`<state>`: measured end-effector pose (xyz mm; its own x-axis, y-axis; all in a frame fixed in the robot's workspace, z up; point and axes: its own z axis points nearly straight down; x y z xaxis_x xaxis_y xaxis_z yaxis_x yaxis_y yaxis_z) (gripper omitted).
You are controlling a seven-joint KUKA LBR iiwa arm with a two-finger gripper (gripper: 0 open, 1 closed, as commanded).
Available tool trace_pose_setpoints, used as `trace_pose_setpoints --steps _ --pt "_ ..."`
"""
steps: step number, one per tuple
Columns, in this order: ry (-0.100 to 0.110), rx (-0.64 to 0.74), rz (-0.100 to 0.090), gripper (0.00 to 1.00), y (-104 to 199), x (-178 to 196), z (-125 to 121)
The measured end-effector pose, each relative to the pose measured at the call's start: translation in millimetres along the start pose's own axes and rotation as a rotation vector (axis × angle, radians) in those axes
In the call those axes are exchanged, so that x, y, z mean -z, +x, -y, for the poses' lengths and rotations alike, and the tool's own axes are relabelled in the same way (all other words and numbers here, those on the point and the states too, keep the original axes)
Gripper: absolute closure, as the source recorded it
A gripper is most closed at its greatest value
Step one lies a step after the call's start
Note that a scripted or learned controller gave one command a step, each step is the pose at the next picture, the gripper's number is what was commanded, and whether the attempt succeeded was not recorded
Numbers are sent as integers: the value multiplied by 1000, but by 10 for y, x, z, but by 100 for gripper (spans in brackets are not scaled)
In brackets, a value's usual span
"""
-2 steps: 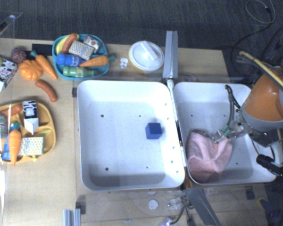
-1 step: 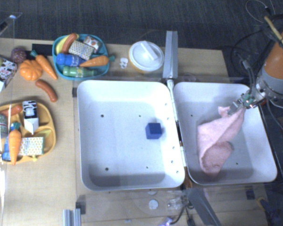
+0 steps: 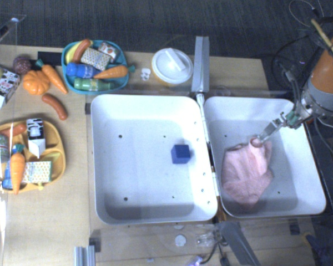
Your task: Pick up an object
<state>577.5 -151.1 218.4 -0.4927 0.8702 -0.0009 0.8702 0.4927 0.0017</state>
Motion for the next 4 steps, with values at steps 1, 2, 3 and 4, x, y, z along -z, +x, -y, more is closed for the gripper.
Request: trace_pose_setpoints --steps 1,2,3,4 --pt "-8 110 9 0 -274 -1195 218" --pt "-13 151 17 0 -68 -1245 59" --pt "-16 152 13 100 -62 -1152 25" --pt "1 -155 -1 100 522 -364 -525"
